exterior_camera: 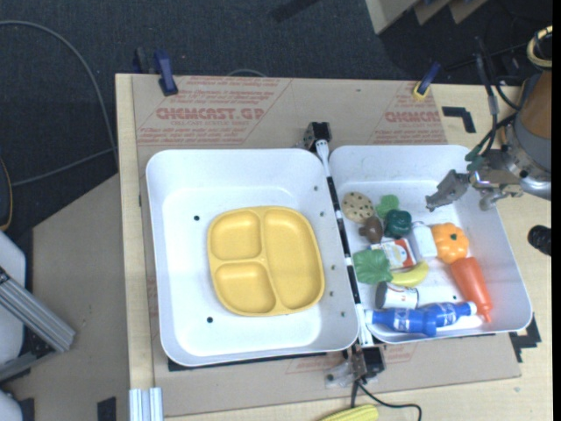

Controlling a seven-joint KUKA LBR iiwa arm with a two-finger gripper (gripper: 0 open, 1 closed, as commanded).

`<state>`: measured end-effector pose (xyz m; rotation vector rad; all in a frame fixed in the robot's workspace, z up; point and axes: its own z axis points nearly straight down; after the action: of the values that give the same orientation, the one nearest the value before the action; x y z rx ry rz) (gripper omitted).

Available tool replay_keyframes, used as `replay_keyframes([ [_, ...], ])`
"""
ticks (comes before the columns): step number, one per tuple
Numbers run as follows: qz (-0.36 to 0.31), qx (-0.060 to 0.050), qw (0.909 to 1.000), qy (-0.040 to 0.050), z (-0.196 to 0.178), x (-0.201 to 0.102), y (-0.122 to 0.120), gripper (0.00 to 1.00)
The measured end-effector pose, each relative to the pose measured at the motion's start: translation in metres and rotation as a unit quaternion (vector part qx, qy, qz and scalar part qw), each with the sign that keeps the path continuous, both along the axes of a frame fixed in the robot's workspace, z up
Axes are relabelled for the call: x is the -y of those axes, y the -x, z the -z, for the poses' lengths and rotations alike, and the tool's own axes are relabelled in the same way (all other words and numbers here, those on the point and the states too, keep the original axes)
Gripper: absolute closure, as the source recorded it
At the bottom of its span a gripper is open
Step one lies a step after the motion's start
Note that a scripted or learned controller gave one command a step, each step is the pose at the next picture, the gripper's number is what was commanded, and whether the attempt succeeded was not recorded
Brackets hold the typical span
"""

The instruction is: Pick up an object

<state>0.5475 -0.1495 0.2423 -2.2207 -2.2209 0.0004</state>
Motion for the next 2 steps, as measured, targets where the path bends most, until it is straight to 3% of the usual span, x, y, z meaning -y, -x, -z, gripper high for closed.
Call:
replay_keyframes([
  [1,0.0,-0.002,1.0,-0.0005,0.121,-0.027,-0.038,0.0],
  [2,0.0,-0.001,1.0,-0.0004,0.158,-0.021,-0.047,0.0],
])
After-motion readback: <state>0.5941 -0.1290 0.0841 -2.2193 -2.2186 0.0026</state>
